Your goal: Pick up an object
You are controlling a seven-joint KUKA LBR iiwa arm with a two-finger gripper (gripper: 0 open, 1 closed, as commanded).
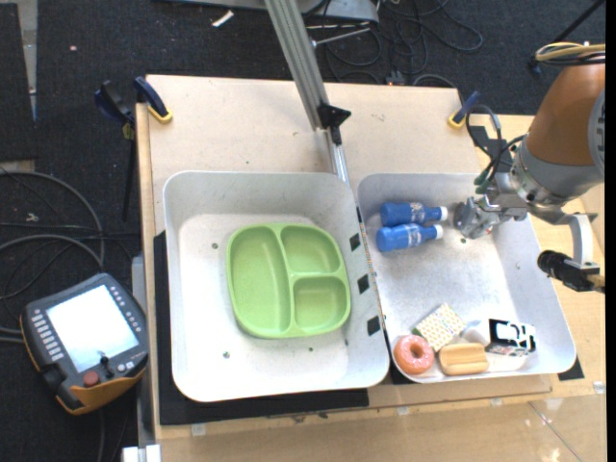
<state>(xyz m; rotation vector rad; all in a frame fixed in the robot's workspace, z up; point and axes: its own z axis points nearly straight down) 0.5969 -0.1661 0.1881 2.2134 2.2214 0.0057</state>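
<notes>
Hand: hand [472, 218] hangs low over the right bin's far end, at the tip of the grey and orange arm [568, 133]; whether it is released or clenched cannot be told, and nothing can be seen held in it.
Tabletop: tabletop [241, 114] spreads out on all sides of the hand, carrying both bins.
Left bin: left bin [192, 219] lies well away from the hand, across the middle divide.
Right bin: right bin [539, 287] sits directly under the hand.
Green tray: green tray [288, 279] with three compartments rests in the left bin, far from the hand.
Blue bottles: two blue bottles [409, 225] lie on their sides, one beside the other, white caps pointing toward the hand; the caps are just beside it, the closest things to it.
Bread roll: bread roll [463, 359] rests in the near corner of the right bin, well apart from the hand.
Doughnut: doughnut [415, 354] with pink icing lies next to the roll, on the side farther from the hand.
Cracker: cracker [442, 326] sits just behind the doughnut and the roll.
Black-and-white item: small black-and-white item [511, 335] sits beside the roll; too small to identify.
Step in hand: approach, judged from the low hand with no object seen in it.
Next move: likely a short shift toward the bottle caps, settling over one bottle and closing across its narrow width; the round bodies may roll, and the pair lying so close leaves little room between them.
</notes>
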